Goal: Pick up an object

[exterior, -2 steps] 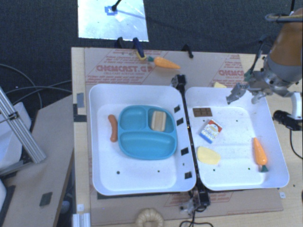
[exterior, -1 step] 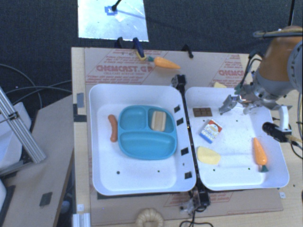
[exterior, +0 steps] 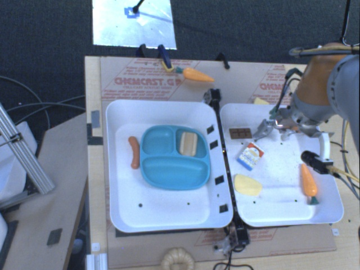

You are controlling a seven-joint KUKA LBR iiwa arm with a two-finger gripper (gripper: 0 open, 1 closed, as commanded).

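Choc bar (exterior: 240, 133) nr gripper (exterior: 269, 127)

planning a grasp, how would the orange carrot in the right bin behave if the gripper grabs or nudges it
The orange toy carrot looks rounded and tapered, so a nudge would probably roll or pivot it. Its smooth surface may slip from the gripper. It lies close to the white bin's wall, which could crowd a grasp.
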